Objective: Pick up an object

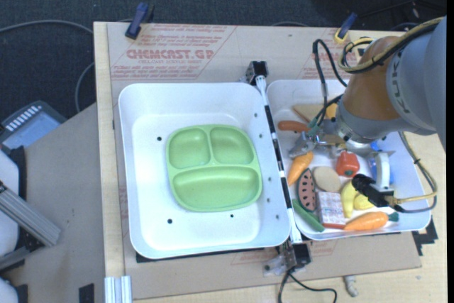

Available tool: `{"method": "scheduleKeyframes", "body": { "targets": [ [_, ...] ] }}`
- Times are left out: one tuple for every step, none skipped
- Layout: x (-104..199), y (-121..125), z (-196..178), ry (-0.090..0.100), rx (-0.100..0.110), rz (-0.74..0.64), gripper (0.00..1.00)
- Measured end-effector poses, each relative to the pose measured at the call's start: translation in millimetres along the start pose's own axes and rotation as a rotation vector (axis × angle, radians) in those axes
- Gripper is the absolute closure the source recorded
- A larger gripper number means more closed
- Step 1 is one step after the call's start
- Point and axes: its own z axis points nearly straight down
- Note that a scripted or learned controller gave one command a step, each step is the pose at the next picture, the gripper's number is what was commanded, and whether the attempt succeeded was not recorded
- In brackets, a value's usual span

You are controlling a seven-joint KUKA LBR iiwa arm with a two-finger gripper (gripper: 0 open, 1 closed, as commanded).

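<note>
1. Gripper (308, 144) hangs low over the far-left part of the right bin (415, 220), where the arm (397, 89) reaches in from the right. We read this as the approach to a grasp, since all the loose toys lie in that bin.
2. We cannot tell whether the gripper is wide or narrow. The wrist covers it from above, and we see nothing plainly held in it.
3. The candidates closest to it sit along the bin's left side. A reddish sausage piece (291, 126) lies just to its far left, a small carrot (299, 167) just near of it by the left wall, and a watermelon slice (306, 189) nearer still.
4. To the right of those lie a pale rounded piece (328, 178), a red piece (347, 163), a yellow piece (349, 196) and a printed packet (331, 207), with a long carrot (365, 221) along the near wall. These press against one another, so we judge a clean pick harder there than at the sausage piece, which lies more apart.
5. The left bin (135, 152) bears a green divided plate (213, 168), flat in its middle and well apart from the gripper. We judge it broad and awkward to grasp.
6. The arm hides the far-right part of the right bin. The target is perhaps the small carrot, but the view is too poor to be sure.
</note>
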Motion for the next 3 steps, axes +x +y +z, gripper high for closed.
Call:
{"method": "scheduleKeyframes", "body": {
  "targets": [
    [2.3,-15.1,-0.2,0.000,0.000,0.000,0.00],
    [-0.8,-20.3,-0.2,0.000,0.000,0.000,0.00],
    [-72.5,25.4,-0.9,-0.003,-0.004,0.000,0.00]
  ]
}}
